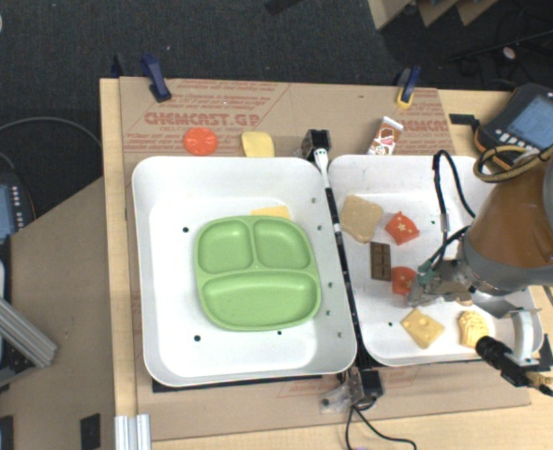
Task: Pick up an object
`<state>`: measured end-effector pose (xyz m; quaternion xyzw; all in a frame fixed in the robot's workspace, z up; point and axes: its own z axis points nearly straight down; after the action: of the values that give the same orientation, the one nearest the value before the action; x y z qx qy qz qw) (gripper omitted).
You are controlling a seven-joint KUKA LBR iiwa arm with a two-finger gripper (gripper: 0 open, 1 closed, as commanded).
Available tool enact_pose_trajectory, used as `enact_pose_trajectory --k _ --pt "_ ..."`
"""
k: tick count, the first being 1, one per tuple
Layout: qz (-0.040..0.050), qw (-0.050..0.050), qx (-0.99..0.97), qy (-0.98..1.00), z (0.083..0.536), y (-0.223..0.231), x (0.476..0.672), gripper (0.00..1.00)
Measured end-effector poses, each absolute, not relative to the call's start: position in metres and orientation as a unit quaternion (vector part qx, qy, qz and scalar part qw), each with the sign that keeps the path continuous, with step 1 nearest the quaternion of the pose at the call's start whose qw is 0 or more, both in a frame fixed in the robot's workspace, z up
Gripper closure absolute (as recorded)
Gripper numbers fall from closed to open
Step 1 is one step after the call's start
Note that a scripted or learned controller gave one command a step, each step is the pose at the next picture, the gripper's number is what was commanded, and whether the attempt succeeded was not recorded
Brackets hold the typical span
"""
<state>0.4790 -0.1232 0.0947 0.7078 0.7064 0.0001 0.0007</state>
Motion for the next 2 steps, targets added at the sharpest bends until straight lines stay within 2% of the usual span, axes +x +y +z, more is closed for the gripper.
enact_pose_trajectory --k 1,2 --pt "0.0 0.0 0.708 0.706 0.094 -0.123 0.479 0.0" --pt "0.0012 0.002 0.705 0.709 0.084 -0.098 0.529 0.0"
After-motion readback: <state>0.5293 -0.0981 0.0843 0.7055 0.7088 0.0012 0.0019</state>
